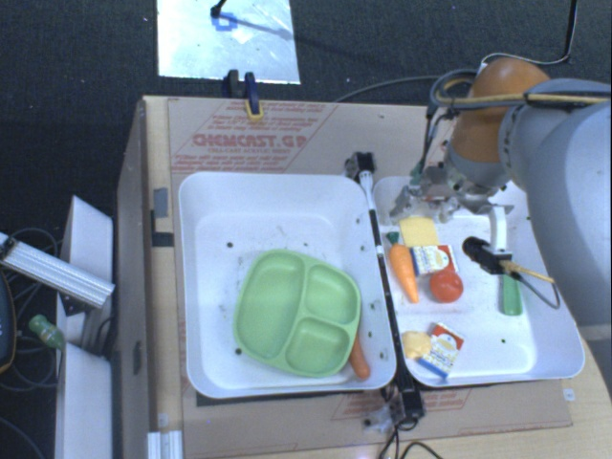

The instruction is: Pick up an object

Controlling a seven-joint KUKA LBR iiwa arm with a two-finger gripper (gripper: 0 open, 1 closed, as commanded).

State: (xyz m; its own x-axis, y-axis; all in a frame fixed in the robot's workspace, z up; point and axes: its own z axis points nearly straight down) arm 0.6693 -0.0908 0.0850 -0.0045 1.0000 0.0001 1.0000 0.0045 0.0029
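The tool (427,199) hangs low over the far end of the right bin (545,357), just above the yellow cheese slice (418,231); its grip I cannot tell, so it seems mid-approach, needing a final descent onto the cheese.

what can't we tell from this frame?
- Gripper finger state: blurred, partly hidden by the wrist, above the yellow block.
- Orange piece in the left bin: mostly hidden under the green plate.
- Packets: print too small to read.
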